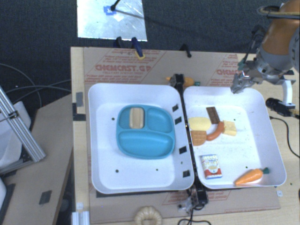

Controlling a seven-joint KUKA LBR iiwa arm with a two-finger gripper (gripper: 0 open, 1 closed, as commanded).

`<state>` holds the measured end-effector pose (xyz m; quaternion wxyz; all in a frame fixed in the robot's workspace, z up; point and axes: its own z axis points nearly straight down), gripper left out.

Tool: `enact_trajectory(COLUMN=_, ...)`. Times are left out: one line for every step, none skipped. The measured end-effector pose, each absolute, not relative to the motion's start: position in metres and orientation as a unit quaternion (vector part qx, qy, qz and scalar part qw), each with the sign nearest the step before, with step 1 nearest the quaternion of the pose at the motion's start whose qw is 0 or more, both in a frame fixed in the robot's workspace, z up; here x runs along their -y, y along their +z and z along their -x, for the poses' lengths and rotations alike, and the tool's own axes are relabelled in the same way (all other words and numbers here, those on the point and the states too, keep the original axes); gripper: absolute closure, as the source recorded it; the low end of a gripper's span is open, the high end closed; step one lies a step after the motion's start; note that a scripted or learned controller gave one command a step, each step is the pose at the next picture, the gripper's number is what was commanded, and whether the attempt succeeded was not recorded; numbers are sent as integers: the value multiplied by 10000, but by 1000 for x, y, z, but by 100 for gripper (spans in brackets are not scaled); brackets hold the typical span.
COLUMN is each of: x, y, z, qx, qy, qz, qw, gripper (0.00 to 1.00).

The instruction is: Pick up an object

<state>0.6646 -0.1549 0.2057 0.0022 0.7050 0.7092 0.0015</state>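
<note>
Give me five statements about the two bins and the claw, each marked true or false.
1. The blue divided plate sits in the left bin. True.
2. The carrot lies in the left bin. False: it lies at the near right corner of the right bin.
3. The claw hangs over the far edge of the right bin. True.
4. The claw holds the sausage. False: the sausage lies in the right bin, apart from the claw.
5. A small red and white box lies in the right bin. True.
</note>
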Motion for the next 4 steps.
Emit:
enact_trajectory(x=155, y=226, z=-666, qx=-7092, qy=14, qz=-7050, qw=17, gripper=100)
enact_trajectory(x=110, y=230, z=-640, qx=-7094, qy=1, qz=-7048, qw=0, gripper=100)
enact_trajectory(x=50, y=231, z=-619, qx=-7104, qy=6, qz=-7038, qw=-4, gripper=100)
enact_trajectory(x=2, y=219, z=-608, qx=-7097, qy=1, qz=-7045, qw=-3, gripper=100)
